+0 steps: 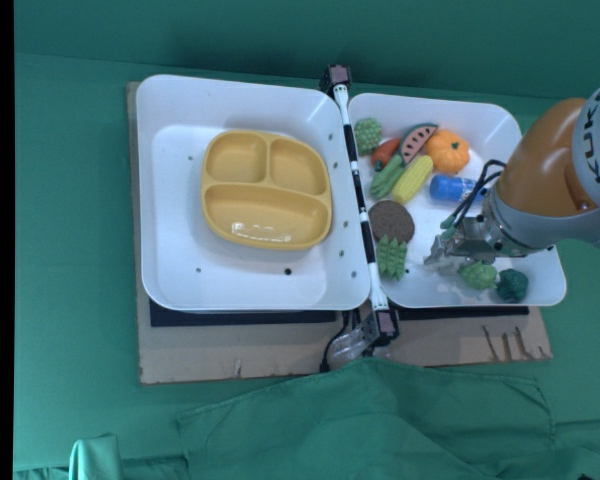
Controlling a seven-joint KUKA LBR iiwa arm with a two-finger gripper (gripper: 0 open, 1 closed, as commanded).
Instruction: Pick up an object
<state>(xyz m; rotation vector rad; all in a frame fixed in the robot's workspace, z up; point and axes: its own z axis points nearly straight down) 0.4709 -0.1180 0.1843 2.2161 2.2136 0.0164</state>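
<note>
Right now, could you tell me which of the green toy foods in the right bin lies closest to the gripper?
The light green piece just below the gripper, beside the darker broccoli in the bin's near right corner. The other green toys lie farther left, toward the divider.

arm: grey shell | orange band above wrist | black "ku" lettering | black cable loop | metallic end effector

We get one fixed camera above the tabletop, angled down, mid-range; both white bins fit in frame, arm enters from view's right.
</note>
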